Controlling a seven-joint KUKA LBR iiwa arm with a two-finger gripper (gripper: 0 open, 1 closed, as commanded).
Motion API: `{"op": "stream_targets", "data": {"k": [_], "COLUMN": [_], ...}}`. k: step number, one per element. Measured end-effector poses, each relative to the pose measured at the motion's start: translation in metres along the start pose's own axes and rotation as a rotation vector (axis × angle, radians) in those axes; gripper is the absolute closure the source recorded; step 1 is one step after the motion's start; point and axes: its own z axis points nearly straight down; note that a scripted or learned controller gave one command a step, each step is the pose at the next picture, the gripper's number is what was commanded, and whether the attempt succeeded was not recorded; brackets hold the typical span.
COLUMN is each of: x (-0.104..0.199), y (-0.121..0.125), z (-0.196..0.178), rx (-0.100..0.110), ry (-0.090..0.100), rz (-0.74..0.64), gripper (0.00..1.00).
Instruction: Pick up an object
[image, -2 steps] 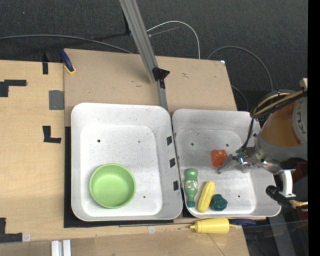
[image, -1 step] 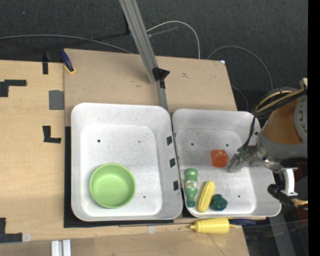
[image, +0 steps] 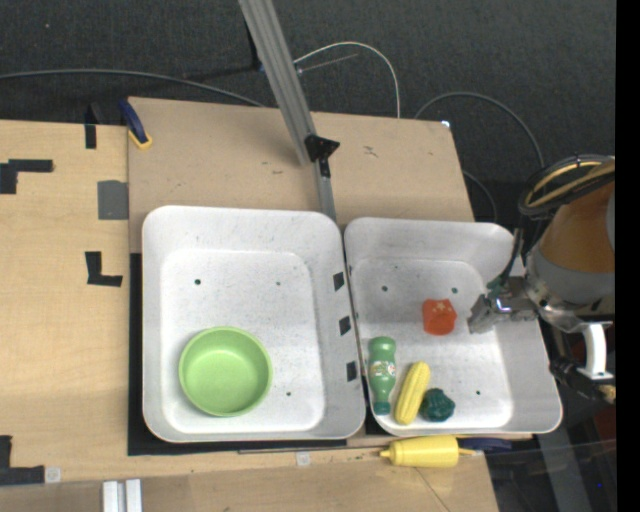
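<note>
Dark carpet with loose cables surrounds a tan worktop (image: 230, 150) carrying two shallow white bins side by side. Left bin (image: 240, 235) contains one green bowl (image: 225, 371), upright, in its near-left corner. Right bin (image: 420, 245) contains four items: an orange-red object (image: 439, 317) near the middle, standing apart from the rest; a green bottle (image: 381, 365) lying along the bin's left wall; a yellow banana-shaped piece (image: 411, 391) just beside the bottle and apparently touching it; and a dark teal object (image: 437, 405) against the banana piece's lower right side. A yellow bottle-like item (image: 424, 452) lies on the worktop outside the bin, just past its near rim. A grey metal pole (image: 285, 85) slants in from the top edge toward the gap between the bins. The arm (image: 575, 245) enters from the right, with the gripper (image: 487, 310) low over the right bin's right side, just beside the orange-red object and not visibly touching it. Fingers are blurred and partly hidden; whether they stand apart or together cannot be told. Nothing is seen between them.
</note>
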Motion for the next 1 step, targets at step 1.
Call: {"op": "stream_targets", "data": {"k": [1], "x": [0.0016], "y": [0.0069], "z": [-0.0612], "rx": [-0.002], "ry": [-0.001], "rz": [0.000], "gripper": [1.00]}}
